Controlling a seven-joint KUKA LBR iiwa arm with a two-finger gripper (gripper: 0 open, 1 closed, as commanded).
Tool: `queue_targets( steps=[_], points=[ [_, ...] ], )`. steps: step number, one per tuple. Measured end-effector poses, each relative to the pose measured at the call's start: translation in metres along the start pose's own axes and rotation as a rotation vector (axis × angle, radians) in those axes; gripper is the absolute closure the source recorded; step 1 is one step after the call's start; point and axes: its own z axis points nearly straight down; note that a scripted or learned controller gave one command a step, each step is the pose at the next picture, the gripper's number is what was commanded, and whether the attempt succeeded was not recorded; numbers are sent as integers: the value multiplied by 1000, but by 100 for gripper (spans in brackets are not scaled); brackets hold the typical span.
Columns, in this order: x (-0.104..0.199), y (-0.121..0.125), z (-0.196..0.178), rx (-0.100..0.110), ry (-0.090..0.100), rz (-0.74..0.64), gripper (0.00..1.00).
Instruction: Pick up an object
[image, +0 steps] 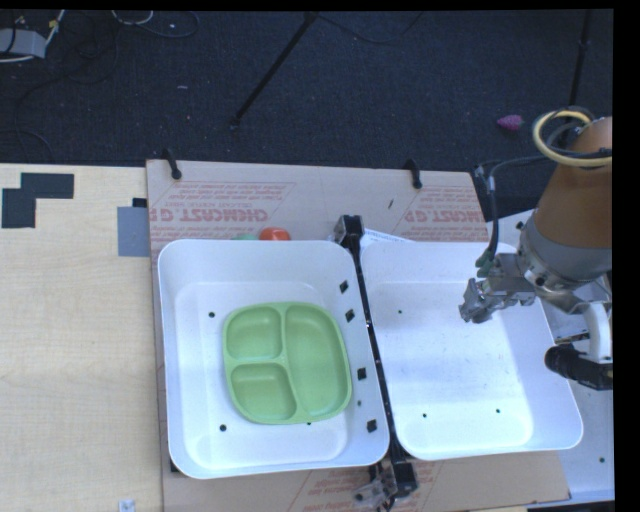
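Over right bin (560, 440): hand (478, 305), nothing held.

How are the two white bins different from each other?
The left bin has a green plate with three compartments lying in it, while the right bin has no plate. The end effector hangs over the right bin, near its far right side, and nothing hangs over the left bin. They are alike too: both are white, shallow, with rounded corners, and sit side by side on the same cardboard sheet.
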Motion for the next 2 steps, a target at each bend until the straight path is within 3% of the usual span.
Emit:
queue_targets(
  steps=[1, 2],
  points=[
    [60, 13, 4, -1, 0, -2, 100],
    [112, 8, 3, 1, 0, -1, 100]
  ],
)
